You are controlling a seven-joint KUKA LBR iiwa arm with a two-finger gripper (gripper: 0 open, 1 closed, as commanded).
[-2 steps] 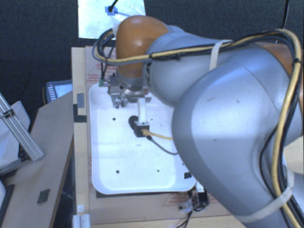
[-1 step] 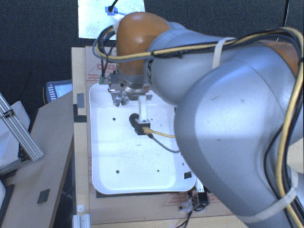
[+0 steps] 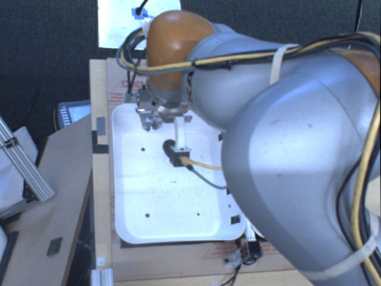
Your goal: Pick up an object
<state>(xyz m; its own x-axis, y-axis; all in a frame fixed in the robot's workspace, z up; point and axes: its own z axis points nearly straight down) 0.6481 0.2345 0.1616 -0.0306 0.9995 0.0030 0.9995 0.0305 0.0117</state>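
The grey arm [image 3: 297, 154] reaches in from the right, its bulky nearest link looming large at lower right; it narrows leftward to the wrist [image 3: 165, 93], where the orange band [image 3: 172, 37] bulges at top centre; below the band the gripper [image 3: 153, 115] points downward, partly hidden under the wrist; yellow and black cables [image 3: 238, 58] run along the arm's upper side, held by a pale strap [image 3: 277, 64].

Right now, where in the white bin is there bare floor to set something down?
The bin floor is bare along its left wall in view and across the near half, to the front rim. The far end is crowded by the gripper, and the arm covers the right side.
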